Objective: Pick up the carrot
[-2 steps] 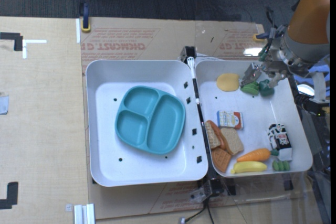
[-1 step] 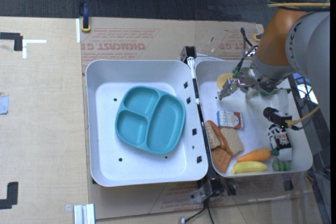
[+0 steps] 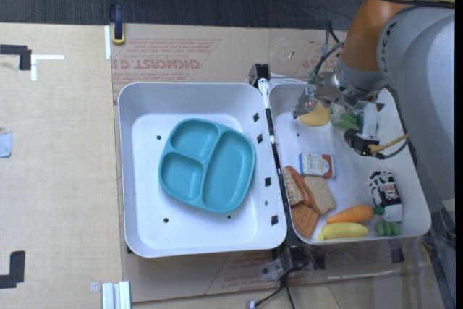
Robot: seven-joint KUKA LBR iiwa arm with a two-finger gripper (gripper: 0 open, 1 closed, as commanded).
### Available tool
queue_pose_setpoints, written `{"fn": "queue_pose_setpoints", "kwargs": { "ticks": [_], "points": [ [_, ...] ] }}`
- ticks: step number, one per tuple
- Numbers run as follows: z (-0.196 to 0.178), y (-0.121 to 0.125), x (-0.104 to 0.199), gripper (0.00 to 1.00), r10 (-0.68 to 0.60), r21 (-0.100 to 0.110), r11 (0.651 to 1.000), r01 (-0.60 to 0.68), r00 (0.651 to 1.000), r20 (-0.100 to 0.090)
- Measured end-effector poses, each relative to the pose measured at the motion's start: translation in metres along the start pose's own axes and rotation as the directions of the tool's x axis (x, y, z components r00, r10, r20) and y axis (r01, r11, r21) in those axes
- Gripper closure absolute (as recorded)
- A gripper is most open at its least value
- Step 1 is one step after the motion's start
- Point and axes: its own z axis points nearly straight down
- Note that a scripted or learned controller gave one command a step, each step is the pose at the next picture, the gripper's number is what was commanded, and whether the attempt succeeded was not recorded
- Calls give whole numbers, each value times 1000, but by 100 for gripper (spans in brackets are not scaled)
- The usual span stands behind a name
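The carrot (image 3: 351, 214) is a small orange piece lying near the front of the right bin (image 3: 347, 242), just above a yellow banana (image 3: 343, 230). My gripper (image 3: 312, 103) is at the far end of that same bin, low over a pale yellow rounded item (image 3: 316, 116). The carrot lies well apart from the gripper, toward the front right of it. Nothing touches the carrot except possibly the banana beside it.
Also in the right bin are a small blue and white carton (image 3: 316, 165), brown bread slices (image 3: 307, 193), a waffle (image 3: 305, 219), a cow-patterned box (image 3: 385, 192) and green pieces (image 3: 388, 228). A teal divided plate (image 3: 207, 165) sits in the left bin (image 3: 137, 155).
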Motion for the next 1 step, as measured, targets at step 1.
{"fn": "queue_pose_setpoints", "kwargs": {
  "ticks": [1],
  "points": [
    [12, -56, -10, 0, -272, 4, 962, 272, 962, -2]
  ]
}}
